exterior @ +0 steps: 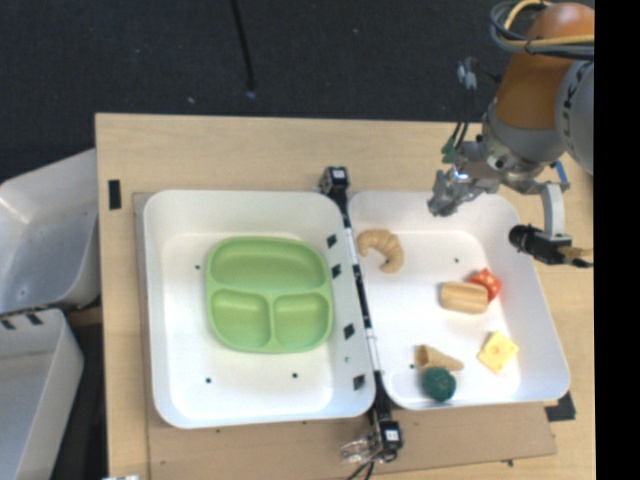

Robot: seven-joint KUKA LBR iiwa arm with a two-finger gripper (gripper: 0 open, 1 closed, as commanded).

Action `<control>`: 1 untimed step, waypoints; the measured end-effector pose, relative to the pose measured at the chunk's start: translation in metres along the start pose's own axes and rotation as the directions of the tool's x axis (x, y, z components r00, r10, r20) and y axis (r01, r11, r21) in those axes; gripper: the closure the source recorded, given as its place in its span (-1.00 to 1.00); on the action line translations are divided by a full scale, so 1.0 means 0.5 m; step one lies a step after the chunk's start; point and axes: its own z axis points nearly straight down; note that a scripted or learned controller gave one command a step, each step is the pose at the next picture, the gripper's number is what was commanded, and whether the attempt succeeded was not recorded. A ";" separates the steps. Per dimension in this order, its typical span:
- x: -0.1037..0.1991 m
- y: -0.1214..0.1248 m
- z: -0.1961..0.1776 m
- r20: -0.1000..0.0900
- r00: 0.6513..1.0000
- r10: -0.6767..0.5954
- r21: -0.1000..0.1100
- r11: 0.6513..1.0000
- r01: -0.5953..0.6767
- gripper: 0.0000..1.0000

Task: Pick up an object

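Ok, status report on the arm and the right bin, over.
Gripper above right bin's far edge, nothing between fingers. Croissant nearest, untouched. Nothing blocking it.

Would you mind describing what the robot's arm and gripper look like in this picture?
The arm is grey with a rounded orange band above the wrist. A pale yellowish cable loops at its top, and thin dark wires run down beside the wrist. The gripper is small, metallic grey, with two short fingers.

Even overhead light is falling on the bench (250, 133), leaving the white bins (250, 393) bright, almost washing out left of the gripper (443, 201). Shadows are staying faint. Everything is looking soft and grainy; the floor behind is sinking into darkness.
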 end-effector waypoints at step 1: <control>-0.002 0.001 0.000 0.000 1.000 -0.001 0.006 1.000 0.001 1.00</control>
